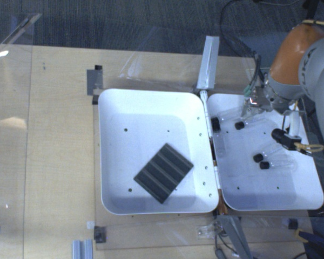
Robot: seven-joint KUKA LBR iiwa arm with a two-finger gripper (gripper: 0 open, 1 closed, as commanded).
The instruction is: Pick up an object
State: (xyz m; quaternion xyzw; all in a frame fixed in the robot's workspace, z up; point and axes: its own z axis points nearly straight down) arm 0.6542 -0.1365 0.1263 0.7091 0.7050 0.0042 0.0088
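Nothing grabbed yet on my end: gripper (257,97) hangs upper right, can't tell its state, ribbed pad (163,172) untouched lower-middle.

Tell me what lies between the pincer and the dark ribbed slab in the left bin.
The raised rims where the two bins meet lie between the pincer, over the right bin, and the ribbed slab. Nothing rests on the slab.
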